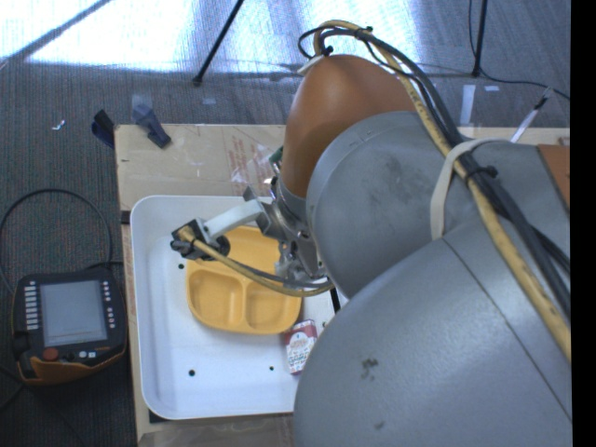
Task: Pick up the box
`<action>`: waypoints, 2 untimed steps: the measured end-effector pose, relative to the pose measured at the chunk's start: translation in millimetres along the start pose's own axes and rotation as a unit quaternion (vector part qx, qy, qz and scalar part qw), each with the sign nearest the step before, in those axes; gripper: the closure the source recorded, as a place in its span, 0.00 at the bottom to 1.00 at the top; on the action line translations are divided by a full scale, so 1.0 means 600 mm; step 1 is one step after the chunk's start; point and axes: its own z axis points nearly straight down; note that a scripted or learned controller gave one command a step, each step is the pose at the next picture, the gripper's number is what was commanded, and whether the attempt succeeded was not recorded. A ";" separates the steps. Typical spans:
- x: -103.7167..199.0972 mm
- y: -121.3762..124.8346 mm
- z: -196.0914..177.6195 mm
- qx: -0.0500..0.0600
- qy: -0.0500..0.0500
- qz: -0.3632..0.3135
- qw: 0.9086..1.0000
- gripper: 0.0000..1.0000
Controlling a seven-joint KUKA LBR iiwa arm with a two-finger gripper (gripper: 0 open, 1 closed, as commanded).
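Observation:
The box (300, 346) is a small red and white carton lying in the left white bin (163, 343), near that bin's right wall and just below the yellow plate. My gripper (291, 254) hangs under the orange wrist band, over the right end of the yellow plate and a little above and behind the box. The wrist and cables hide its tips. Nothing can be seen held in it.
A yellow divided plate (233, 296) fills the middle of the left bin, with a yellow hose (237, 266) looping over it. The grey arm (438, 277) covers the right bin. A teach pendant (67, 322) lies on the floor at left. Crumpled plastic (247, 168) sits on the wooden bench top.

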 end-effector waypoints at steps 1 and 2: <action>0.026 -0.018 -0.139 -0.001 0.001 0.047 0.999 1.00; 0.079 -0.080 -0.095 -0.001 0.001 -0.011 1.000 1.00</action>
